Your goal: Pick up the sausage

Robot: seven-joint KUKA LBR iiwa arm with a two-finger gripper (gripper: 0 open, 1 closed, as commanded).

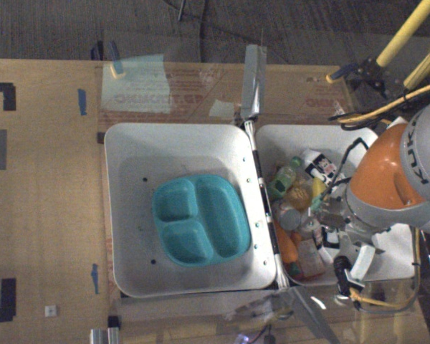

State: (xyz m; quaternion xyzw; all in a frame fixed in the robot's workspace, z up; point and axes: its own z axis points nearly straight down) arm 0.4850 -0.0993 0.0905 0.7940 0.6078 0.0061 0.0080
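Observation:
My gripper [321,222] is down in the right bin [272,140], among a pile of small items at its left side. The orange wrist band [387,174] and grey arm cover much of the bin behind it. Beside the gripper lie an orange elongated item [288,247], a pinkish-brown flat item [312,261], a yellow piece [317,188] and a green bottle [282,181]. I cannot tell which of these is the sausage; part of the pile is hidden under the arm.
The left bin [129,149] holds a teal three-compartment plate [201,219]. A black-and-white can [319,165] lies at the back of the right bin. A metal divider [254,92] stands between the bins at the far side. Yellow cables [387,106] run at the right.

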